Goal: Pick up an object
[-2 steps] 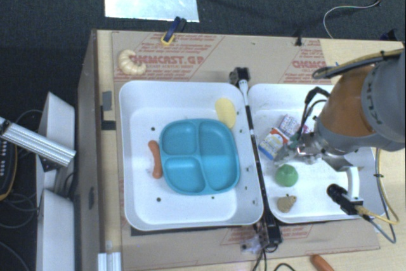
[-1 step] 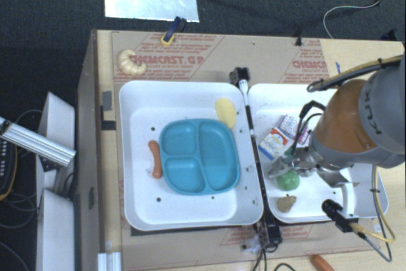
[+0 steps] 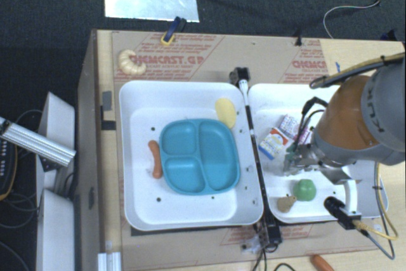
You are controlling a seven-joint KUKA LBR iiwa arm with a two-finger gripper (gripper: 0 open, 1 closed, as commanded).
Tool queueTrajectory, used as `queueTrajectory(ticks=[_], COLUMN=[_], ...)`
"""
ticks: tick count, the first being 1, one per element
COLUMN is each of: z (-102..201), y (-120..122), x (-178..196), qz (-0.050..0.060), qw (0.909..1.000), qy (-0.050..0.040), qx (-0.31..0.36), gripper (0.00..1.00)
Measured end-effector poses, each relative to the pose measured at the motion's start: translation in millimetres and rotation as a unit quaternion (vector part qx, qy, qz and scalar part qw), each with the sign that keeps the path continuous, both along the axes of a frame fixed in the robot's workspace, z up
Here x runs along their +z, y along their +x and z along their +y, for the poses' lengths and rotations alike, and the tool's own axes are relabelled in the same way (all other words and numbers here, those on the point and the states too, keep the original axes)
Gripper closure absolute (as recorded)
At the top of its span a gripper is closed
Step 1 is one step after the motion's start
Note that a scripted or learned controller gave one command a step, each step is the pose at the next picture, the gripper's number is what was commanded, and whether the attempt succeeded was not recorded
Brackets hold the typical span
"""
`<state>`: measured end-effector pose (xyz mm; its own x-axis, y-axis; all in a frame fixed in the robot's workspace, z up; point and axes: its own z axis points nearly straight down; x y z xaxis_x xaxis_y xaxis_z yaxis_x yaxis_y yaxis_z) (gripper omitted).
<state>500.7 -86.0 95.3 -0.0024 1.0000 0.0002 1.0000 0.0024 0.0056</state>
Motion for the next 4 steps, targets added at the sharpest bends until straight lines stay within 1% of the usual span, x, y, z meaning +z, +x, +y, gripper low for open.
queueTrajectory(ticks=[1, 2, 3, 4], z=[-65, -64, -44, -33], y=[64, 63, 25, -14], x=[72, 72, 45, -11], qz=[0.0, 0.002, 0.003, 0.002], qw=[1.0, 1.0, 1.0, 1.0], qy=[-0.0013, -0.0005, 0.0001, 0.0], qx=[0.0, 0.0, -0.001, 0.0], gripper=[1.0, 0.0, 0.0, 0.0])
